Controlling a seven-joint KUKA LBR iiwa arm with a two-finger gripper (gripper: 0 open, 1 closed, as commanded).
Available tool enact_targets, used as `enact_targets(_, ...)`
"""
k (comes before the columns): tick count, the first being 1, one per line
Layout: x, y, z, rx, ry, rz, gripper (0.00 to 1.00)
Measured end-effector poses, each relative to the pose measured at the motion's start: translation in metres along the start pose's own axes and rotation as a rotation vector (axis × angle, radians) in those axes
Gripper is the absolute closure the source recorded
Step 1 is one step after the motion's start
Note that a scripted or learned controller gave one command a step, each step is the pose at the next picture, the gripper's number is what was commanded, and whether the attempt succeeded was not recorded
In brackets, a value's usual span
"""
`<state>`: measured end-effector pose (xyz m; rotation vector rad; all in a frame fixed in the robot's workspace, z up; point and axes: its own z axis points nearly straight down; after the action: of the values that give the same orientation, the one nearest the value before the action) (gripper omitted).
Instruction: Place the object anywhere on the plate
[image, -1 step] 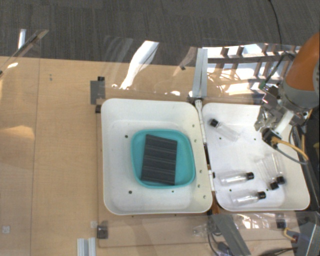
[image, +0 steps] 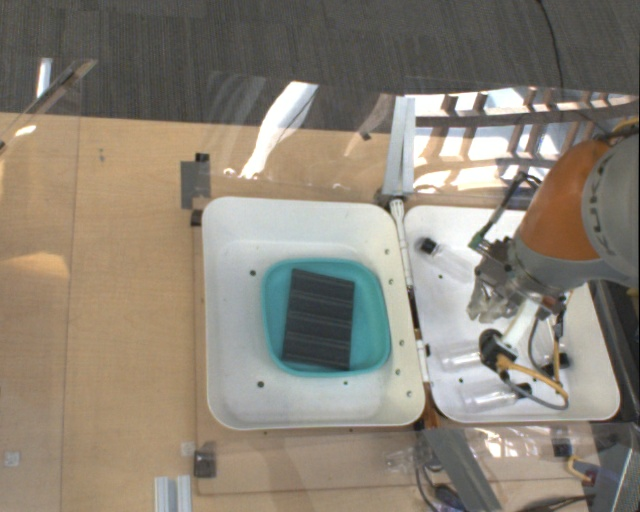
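Plastic of the right-hand shallow white bin (image: 450, 395) lies nearest the lower edge, and above its floor hangs the grey two-finger gripper (image: 497, 300), under the arm's orange band (image: 560, 215) and grey wrist. Cables and a dark fitting trail below it toward the bin's near corner. Whether the jaws are spread or pressed together I cannot tell; the wrist body and wiring crowd them, and nothing can be seen pinched there.

Beside it, across the shared rim, sits the left-hand shallow white bin (image: 230, 390). In its middle rests the rounded-square teal plate (image: 375, 340), and flat on that plate lies the dark grey ribbed rectangular slab (image: 319, 319), tilted slightly off the plate's axes but wholly within its rim. It touches only the plate, well apart from the gripper. Judged by that, the placing looks done: the slab rests low and flat, unlikely to slide.

Farther back, a small black item (image: 427, 245) lies near the right bin's far corner. Beyond both bins runs the pale wooden bench (image: 100, 300) and a metal frame (image: 500, 110).
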<state>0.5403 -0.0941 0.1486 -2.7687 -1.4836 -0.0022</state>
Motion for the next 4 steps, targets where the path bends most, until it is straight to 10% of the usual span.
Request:
enact_targets(1, 0.015, 0.015, -0.175, -0.011, 0.004, 0.073, 1.0)
enact_targets(2, 0.045, -0.009, -0.075, -0.001, 0.0, 0.019, 1.0)
enact_targets(3, 0.071, -0.088, -0.035, -0.001, 0.001, -0.194, 1.0)
enact_targets(4, 0.169, -0.073, -0.036, -0.003, 0.002, -0.339, 1.0)
